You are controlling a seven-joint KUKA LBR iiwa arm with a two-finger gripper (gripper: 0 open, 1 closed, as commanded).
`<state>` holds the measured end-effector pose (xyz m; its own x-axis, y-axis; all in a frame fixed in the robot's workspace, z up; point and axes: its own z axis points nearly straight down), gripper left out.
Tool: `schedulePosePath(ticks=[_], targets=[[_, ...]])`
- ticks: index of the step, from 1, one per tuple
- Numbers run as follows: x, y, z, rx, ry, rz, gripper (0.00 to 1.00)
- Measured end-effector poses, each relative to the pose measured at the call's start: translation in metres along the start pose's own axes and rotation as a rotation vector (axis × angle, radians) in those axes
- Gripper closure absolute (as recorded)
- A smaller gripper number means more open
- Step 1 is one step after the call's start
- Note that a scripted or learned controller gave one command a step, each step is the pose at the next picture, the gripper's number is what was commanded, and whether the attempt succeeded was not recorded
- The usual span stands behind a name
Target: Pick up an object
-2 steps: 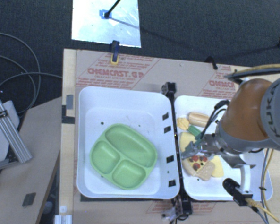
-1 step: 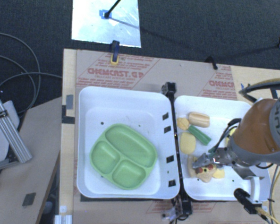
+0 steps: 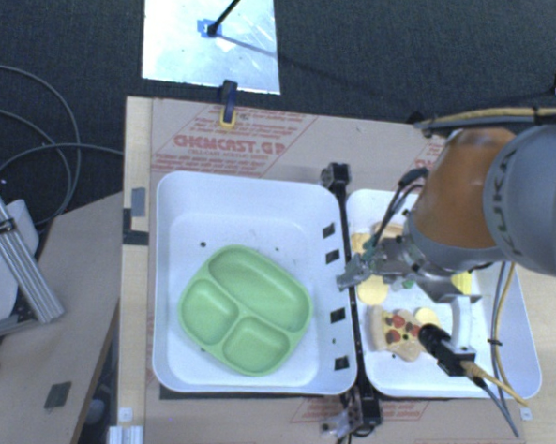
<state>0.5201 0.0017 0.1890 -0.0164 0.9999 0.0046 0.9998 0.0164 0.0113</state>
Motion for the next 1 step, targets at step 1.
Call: schedulePosePath(ticks=[1], targets=[[-0.0243,-0.0349,0.0043,0.012,-0.005,0.017,0.0]])
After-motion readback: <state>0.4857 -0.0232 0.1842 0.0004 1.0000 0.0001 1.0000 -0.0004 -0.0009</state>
